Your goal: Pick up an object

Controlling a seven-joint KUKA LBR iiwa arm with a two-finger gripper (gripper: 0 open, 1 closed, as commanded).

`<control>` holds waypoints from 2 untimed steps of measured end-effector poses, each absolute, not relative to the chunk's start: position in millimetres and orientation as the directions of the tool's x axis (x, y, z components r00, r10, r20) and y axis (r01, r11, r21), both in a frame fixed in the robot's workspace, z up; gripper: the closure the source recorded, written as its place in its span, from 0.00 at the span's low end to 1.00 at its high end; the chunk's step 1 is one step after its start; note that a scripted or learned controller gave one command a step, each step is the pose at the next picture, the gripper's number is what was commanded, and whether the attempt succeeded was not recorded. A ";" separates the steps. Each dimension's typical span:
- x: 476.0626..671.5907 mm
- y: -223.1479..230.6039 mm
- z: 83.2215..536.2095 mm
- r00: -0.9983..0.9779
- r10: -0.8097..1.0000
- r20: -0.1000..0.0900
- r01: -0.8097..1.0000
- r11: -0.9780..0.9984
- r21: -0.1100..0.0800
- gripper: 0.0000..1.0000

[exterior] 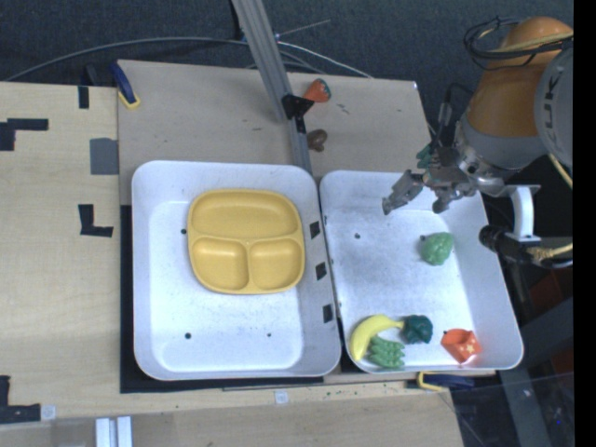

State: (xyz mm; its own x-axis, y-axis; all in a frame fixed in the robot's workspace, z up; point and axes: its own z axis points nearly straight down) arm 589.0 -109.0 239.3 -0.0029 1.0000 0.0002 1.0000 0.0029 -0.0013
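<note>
Green object (435,248): lies below the fingers (402,194), well apart. Fingers are spread, pinching nothing. Centre them over it, descend vertically, then close evenly.

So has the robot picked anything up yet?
Not yet. The gripper hangs open above the far end of the right bin with nothing between its fingers. The green lump, banana, green bumpy toy, dark teal piece and orange piece all lie in that bin. Choosing one, closing on it and lifting remain.
</note>
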 end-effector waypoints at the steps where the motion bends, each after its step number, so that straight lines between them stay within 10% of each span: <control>1: 588.9 -109.0 239.3 -0.003 1.000 0.000 1.000 0.003 -0.002 0.00; 2: 587.3 -110.4 174.8 -0.001 1.000 0.000 1.000 0.001 -0.008 0.00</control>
